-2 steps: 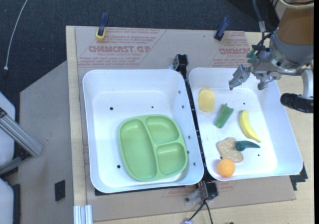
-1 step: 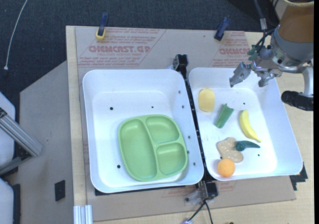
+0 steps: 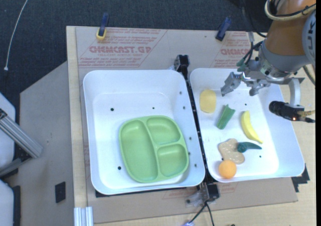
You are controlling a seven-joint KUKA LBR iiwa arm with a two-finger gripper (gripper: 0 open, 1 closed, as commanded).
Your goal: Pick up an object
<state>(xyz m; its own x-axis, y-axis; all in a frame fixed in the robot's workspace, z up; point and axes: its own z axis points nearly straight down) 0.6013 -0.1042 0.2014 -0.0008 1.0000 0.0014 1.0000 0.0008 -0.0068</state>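
Yellow block (image 3: 207, 100), just beside open gripper (image 3: 244, 85)

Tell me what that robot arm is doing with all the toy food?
The robot arm is trying to pick something up. Its gripper hangs open over the back of the right bin with nothing between its fingers. Below it lie a yellow block, a green pepper, a banana, a beige toy, a small teal piece and an orange. The left bin holds a green divided plate. Nothing has been grabbed yet.
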